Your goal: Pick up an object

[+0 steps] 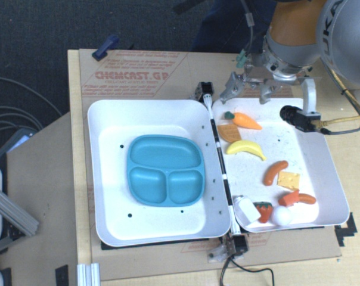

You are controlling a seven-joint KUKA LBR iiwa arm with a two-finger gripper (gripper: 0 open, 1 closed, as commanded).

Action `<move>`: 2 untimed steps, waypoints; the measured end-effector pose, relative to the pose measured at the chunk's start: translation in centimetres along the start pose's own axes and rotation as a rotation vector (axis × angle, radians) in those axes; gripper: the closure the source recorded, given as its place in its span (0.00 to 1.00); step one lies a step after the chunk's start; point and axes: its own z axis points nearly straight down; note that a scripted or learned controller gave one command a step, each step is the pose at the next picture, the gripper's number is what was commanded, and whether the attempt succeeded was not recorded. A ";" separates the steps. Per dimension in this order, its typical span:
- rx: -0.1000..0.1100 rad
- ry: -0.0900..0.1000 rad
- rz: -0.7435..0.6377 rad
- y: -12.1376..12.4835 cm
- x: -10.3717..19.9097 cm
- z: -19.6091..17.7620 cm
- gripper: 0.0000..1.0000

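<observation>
Dark carpet floor [78,16], cables [13,109]

There are two white bins: the left bin [102,159] and the right bin [323,177].

The left bin has one blue tray [165,170] in it, with three parts.

The right bin has toy foods. There is one carrot [247,121], one banana [247,149], one brown cracker [229,133], one sausage [275,172] and one yellow cheese piece [289,180]. Near the front edge there is one more red-orange piece [297,199], one small red and green thing [264,211], and two white things [247,209], too small to name.
</observation>
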 end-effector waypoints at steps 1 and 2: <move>0.001 0.000 0.001 0.1 -3.5 8.3 0.00; -0.006 0.000 -0.001 0.7 -8.9 16.9 0.00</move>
